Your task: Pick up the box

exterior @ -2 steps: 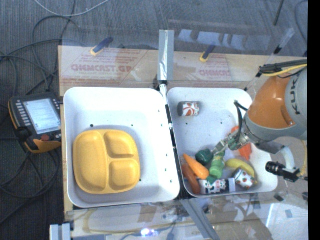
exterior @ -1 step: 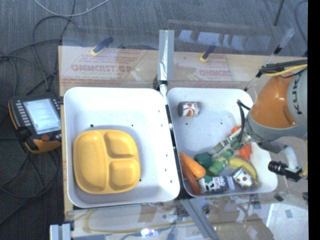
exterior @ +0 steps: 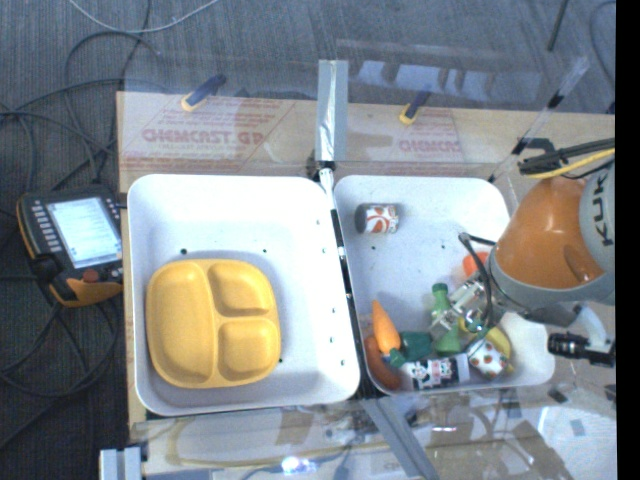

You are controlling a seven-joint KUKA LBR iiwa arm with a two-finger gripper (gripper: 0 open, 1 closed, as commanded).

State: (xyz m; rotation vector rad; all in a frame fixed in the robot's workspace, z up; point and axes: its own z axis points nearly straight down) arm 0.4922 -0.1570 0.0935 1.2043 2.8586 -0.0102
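Box (exterior: 437, 372): 1, beside 1 carrot (exterior: 385, 327) and 1 can (exterior: 378, 218); gripper (exterior: 468, 308) state unclear.

Grey carpet (exterior: 250, 28) is covering the floor, with cables (exterior: 100, 18) trailing across it at the far left. A handheld screen (exterior: 75, 230) is glowing left of the desk (exterior: 230, 133).

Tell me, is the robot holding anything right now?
It cannot be told. The gripper is down among the cluttered toys in the right bin, and the arm hides what it touches.
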